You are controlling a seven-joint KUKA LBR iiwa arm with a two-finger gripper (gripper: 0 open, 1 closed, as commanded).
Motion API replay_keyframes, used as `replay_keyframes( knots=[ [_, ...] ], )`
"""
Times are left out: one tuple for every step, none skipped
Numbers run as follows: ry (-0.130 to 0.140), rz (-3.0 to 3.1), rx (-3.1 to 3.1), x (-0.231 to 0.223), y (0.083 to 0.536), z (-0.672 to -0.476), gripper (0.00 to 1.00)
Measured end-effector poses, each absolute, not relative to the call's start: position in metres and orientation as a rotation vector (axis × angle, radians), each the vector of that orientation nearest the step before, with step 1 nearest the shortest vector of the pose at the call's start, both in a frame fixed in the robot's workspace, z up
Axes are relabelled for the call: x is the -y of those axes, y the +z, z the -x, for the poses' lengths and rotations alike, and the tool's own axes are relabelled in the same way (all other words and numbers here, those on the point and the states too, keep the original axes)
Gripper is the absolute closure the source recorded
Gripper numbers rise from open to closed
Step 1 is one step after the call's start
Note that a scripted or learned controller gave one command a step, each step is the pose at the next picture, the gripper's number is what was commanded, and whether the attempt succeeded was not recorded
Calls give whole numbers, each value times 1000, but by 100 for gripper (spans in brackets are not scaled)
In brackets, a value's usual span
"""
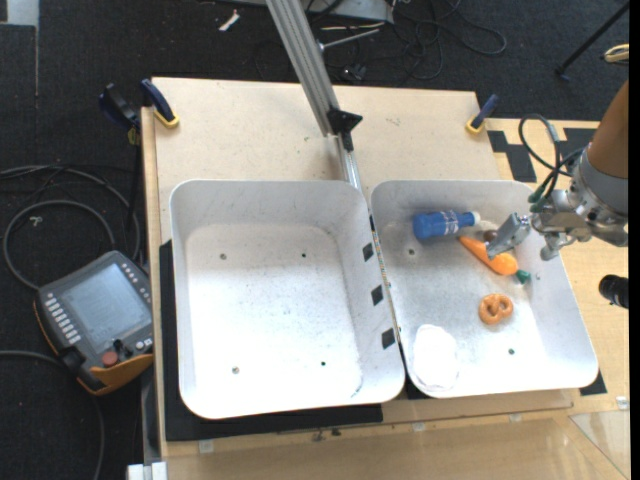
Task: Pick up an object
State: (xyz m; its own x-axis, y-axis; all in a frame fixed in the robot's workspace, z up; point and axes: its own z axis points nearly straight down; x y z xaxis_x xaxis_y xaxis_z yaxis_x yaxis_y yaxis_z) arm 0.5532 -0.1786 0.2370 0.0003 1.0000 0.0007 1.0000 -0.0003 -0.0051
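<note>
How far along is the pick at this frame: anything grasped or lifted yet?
Done: the tool has reached into the right bin, low beside the orange carrot. In hand: nothing visibly gripped. The carrot, blue bottle, pretzel and white object all lie on the bin floor. Left: close on an item and lift.

Over on the left, a grey handheld control pad (97,313) with an orange underside lies on the dark floor, cables (40,223) looping around it. A wooden bench (260,133) carries two yellow-tipped clamps (160,103) at its back corners. A slanted aluminium rail (300,53) comes down across the bench's back edge, and more black wires (440,28) tangle on the floor behind.
</note>
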Motion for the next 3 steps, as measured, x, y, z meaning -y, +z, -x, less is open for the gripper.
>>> replay_keyframes(
  knots=[
    [4, 2219, 2218, 176, 193, -548, 0],
    [4, 2219, 2218, 170, 148, -549, 0],
    [0, 2222, 2222, 171, 161, -551, 100]
  ],
)
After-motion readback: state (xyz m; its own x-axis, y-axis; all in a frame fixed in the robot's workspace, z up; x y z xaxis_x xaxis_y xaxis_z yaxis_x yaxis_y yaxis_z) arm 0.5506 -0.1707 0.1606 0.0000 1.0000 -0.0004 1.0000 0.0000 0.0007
